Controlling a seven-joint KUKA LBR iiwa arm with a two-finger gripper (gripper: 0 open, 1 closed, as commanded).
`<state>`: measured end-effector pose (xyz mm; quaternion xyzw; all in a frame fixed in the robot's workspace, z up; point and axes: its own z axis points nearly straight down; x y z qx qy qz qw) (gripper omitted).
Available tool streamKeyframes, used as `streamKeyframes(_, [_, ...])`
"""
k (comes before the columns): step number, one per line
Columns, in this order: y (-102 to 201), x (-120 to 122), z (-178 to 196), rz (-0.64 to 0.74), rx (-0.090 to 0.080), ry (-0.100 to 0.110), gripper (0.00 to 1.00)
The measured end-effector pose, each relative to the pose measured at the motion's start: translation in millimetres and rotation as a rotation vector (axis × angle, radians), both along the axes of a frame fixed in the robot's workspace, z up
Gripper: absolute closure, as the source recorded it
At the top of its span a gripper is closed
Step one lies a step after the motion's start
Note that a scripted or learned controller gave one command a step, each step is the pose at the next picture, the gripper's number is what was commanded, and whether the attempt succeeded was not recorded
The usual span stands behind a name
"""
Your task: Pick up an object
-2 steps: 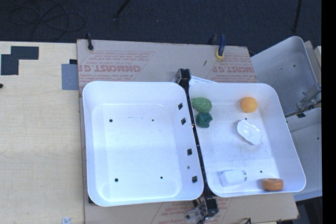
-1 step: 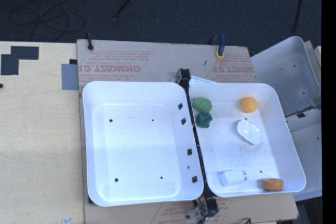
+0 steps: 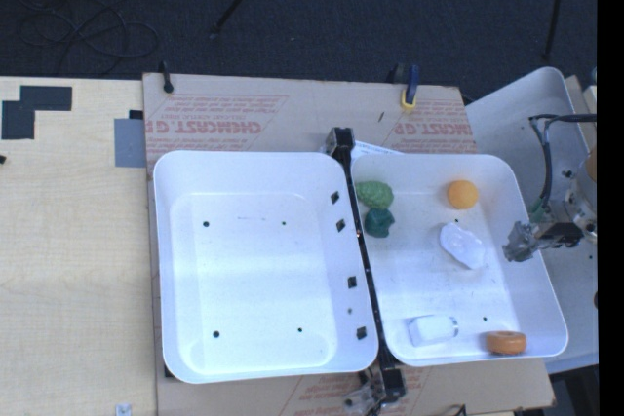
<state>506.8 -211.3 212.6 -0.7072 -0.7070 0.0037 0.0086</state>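
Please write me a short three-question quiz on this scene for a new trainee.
1. True or false: the orange ball lies in the left bin.
2. Which thing lies nearest the gripper? A) green lump B) white oval C) teal lump
3. Fill in: the orange disc lies in the right bin's near ____ corner.

Key
1. False; it lies in the right bin, toward the far side.
2. B; the white oval lies just left of the gripper, which is at the bin's right rim.
3. Right.
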Motion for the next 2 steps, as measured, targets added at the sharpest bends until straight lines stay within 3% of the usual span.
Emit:
streamKeyframes(1, [-1.0, -4.7, -17.7, 0.000, -0.005, -0.012, 1.00])
streamKeyframes(2, [-2.2, 15.7, -25.1, 0.002, -0.007, -0.016, 1.00])
